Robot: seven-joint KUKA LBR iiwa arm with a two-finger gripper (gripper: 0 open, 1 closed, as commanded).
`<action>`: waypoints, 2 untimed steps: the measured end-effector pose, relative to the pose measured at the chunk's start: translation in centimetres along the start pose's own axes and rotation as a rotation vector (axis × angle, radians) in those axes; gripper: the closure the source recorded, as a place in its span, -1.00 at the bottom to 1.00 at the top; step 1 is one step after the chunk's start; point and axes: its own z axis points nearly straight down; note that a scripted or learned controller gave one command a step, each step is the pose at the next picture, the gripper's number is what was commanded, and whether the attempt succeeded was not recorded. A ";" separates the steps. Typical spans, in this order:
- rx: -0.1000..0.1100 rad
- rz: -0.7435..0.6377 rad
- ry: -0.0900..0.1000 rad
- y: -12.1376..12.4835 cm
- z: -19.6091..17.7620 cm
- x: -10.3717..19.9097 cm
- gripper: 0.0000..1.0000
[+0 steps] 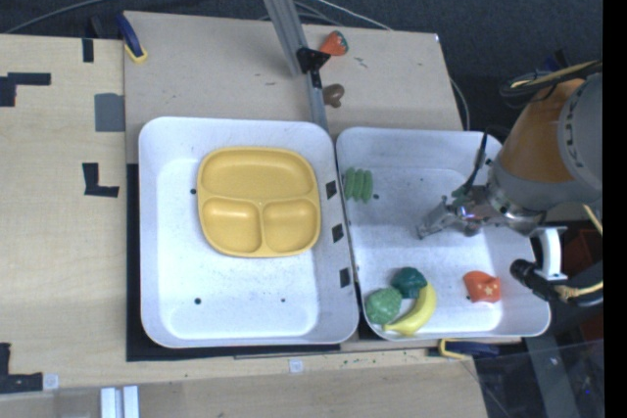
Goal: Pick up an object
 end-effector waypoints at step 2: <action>-0.008 0.000 -0.001 0.7 -5.7 0.5 1.00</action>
